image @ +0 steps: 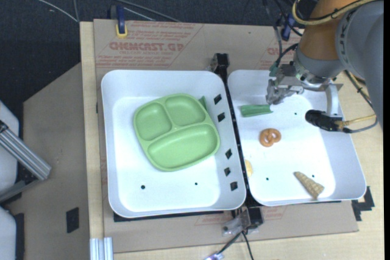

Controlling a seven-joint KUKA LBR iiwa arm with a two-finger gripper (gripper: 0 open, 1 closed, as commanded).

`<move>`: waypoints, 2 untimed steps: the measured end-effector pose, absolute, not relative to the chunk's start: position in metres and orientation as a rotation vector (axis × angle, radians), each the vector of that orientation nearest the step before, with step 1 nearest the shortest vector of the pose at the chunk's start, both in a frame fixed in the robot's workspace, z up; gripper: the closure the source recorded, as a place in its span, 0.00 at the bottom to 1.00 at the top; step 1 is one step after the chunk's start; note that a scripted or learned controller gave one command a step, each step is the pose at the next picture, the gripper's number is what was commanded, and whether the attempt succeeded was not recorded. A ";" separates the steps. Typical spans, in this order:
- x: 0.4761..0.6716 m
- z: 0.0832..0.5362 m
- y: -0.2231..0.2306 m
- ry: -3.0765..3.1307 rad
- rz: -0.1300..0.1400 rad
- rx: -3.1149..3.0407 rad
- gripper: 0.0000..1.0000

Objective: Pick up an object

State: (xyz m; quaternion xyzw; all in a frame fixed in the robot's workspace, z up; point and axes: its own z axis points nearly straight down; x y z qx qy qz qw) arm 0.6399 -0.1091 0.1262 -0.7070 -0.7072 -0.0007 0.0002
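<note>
The fingers [277,96] hang near the right bin's [344,155] far edge, just beside a green strip [255,110]; I cannot tell how far apart they are. A pretzel [269,137] lies mid-bin, with bare floor around it.

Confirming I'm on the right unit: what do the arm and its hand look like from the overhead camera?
The arm has a smooth, rounded grey casing, with a bulbous orange band above the wrist. A yellow cable loops over that band. The hand is a small, silver, bare-metal assembly, much narrower than the arm. I can make out no markings or lettering on either.
</note>
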 end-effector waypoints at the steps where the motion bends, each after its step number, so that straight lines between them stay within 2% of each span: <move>1: 0.640 0.171 -0.112 -2.224 -0.006 -2.225 1.00; 2: 0.641 0.209 -0.112 -2.225 -0.005 -2.223 1.00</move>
